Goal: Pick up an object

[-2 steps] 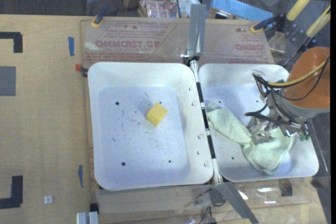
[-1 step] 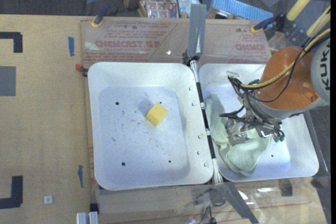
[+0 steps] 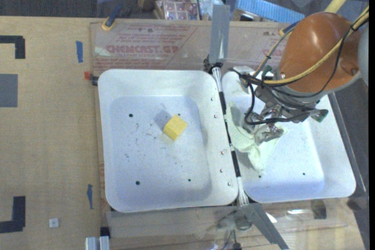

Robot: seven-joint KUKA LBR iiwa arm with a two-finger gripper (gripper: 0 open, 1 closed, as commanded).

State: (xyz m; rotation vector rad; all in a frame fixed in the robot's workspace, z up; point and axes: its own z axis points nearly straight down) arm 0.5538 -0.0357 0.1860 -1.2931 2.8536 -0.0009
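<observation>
The left bin (image 3: pixel 117 184) holds a yellow block (image 3: pixel 174 127) near its middle. In the right bin (image 3: pixel 328 181) lies a pale cloth (image 3: pixel 249 146), with the gripper (image 3: pixel 268 132) at its right edge; its grasp cannot be told.

Glossy white plastic bins (image 3: pixel 117 126); matt yellow block (image 3: pixel 174 127); limp pale cloth (image 3: pixel 249 140); wood-grain bench (image 3: pixel 47 126).

- Two bins sit side by side on the bench, touching along a middle seam.
- A block (image 3: pixel 174 127) lies near the middle of the left bin (image 3: pixel 117 184).
- A crumpled cloth (image 3: pixel 249 140) lies in the right bin (image 3: pixel 328 178), against its left wall.
- The gripper (image 3: pixel 268 130) hangs over the cloth's right edge.
</observation>
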